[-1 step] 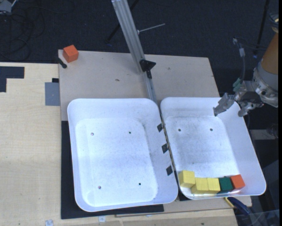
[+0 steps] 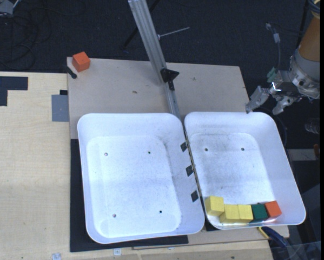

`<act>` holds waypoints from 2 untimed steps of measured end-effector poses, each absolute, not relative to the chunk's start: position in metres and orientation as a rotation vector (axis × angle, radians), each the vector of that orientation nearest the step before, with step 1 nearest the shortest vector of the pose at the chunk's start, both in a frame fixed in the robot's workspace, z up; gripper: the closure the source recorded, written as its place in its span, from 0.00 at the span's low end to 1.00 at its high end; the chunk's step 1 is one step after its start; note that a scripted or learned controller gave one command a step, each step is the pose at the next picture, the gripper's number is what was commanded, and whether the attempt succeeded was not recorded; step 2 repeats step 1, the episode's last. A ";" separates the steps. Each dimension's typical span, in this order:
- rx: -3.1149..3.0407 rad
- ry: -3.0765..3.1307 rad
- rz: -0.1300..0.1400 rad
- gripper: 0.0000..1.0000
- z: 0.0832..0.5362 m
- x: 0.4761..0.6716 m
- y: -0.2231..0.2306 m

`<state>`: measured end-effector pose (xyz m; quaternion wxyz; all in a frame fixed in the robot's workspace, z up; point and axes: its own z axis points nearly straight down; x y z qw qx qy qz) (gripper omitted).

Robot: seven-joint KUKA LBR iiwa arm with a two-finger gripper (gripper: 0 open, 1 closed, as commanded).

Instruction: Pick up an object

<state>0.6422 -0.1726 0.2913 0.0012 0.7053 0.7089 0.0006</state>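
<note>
A row of small blocks lies along the near edge of the right bin (image 2: 283,161): a yellow block (image 2: 215,205), a second yellow block (image 2: 238,213), a green block (image 2: 258,212) and an orange-red block (image 2: 273,208). My gripper (image 2: 267,101) hangs at the far right, above the bin's back right corner and well away from the blocks. Its two fingers are spread apart with nothing between them.
The left bin (image 2: 86,161) sits beside the right one, with black clips along the shared wall. An orange cube (image 2: 81,61) rests on the bench at the back left. A slanted aluminium rail (image 2: 151,42) rises behind the bins.
</note>
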 end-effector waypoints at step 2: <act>2.224 2.230 -0.005 0.00 0.228 0.650 -0.138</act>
